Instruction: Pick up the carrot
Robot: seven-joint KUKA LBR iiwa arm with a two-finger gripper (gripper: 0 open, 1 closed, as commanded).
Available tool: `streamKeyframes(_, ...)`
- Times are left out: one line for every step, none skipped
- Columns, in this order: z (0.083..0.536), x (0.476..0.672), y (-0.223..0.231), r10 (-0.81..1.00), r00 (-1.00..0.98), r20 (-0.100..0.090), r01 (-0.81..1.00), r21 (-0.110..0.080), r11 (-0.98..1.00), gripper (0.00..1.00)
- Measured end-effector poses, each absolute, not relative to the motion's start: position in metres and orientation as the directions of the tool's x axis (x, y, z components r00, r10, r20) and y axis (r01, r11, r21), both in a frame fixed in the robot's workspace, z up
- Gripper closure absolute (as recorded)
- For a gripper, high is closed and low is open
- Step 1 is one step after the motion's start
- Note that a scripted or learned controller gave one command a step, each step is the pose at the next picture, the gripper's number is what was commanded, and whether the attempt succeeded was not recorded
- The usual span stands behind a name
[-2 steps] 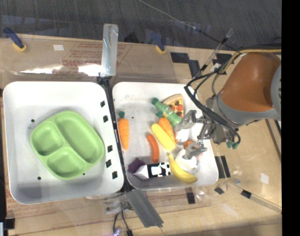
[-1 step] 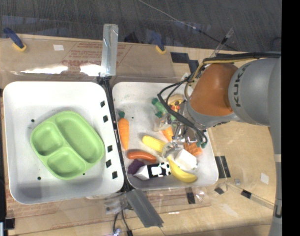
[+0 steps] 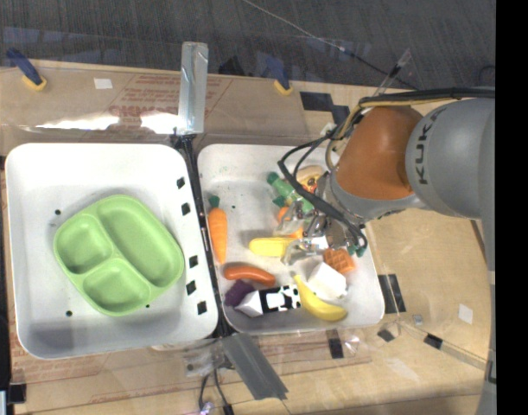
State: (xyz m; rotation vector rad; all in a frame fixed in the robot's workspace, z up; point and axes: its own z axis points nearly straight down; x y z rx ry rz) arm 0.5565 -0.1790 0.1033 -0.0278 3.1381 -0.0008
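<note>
The carrot (image 3: 218,232), orange with a green top, lies lengthwise along the left wall of the right bin (image 3: 246,164). My gripper (image 3: 309,236) hangs low over the middle of that bin, well to the right of the carrot, just beside a yellow lemon-like piece (image 3: 270,247). The grey arm with its orange band (image 3: 376,158) comes in from the right and hides the gripper's upper part. Nothing shows between the fingers.
In the right bin lie a red sausage-like piece (image 3: 249,273), a purple piece (image 3: 238,294), a black-and-white block (image 3: 281,299), a banana (image 3: 320,303), a white piece (image 3: 327,280) and an orange waffle-like piece (image 3: 340,258). The left bin (image 3: 30,197) holds a green divided plate (image 3: 117,253).
</note>
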Motion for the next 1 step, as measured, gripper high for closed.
streamKeyframes(0.2281, 0.5996, -0.1552, 0.152, -0.988, -0.012, 0.152, -0.001, 0.988, 1.00)
